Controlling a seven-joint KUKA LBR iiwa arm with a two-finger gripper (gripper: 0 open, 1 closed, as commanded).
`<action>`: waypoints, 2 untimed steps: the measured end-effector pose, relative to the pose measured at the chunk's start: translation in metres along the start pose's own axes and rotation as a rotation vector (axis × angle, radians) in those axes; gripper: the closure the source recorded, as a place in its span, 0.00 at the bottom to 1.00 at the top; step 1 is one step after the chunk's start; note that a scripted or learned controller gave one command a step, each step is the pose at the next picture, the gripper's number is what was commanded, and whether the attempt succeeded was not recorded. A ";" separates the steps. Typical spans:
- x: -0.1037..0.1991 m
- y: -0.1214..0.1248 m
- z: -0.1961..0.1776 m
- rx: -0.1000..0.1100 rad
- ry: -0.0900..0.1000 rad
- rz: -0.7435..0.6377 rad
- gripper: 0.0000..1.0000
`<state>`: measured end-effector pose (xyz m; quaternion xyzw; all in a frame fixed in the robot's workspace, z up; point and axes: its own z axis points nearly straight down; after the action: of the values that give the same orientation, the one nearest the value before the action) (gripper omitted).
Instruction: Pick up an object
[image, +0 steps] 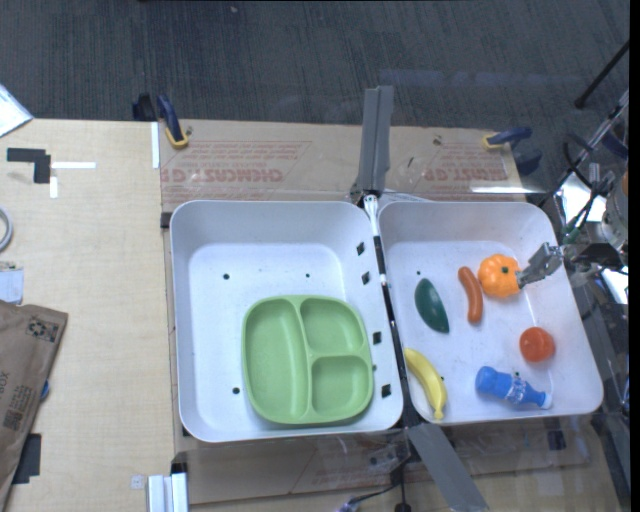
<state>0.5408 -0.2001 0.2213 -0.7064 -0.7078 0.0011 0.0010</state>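
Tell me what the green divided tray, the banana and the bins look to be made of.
Green divided tray: probably moulded plastic, matte, judging by its even colour and rounded compartment walls.
Banana: likely a plastic or rubber toy; its yellow is uniform and faintly glossy.
Bins: apparently thin white plastic or coated sheet, smooth, with soft highlights on the rims. The view leaves it open which.

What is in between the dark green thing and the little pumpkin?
In the camera view, an orange sausage lies between the dark green thing and the little pumpkin, on the right bin's white floor.
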 end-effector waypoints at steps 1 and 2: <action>0.025 0.066 0.100 -0.009 -0.004 -0.093 0.00; 0.027 0.053 0.129 -0.003 -0.001 -0.045 0.00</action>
<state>0.5936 -0.1726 0.0919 -0.6902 -0.7236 0.0005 -0.0004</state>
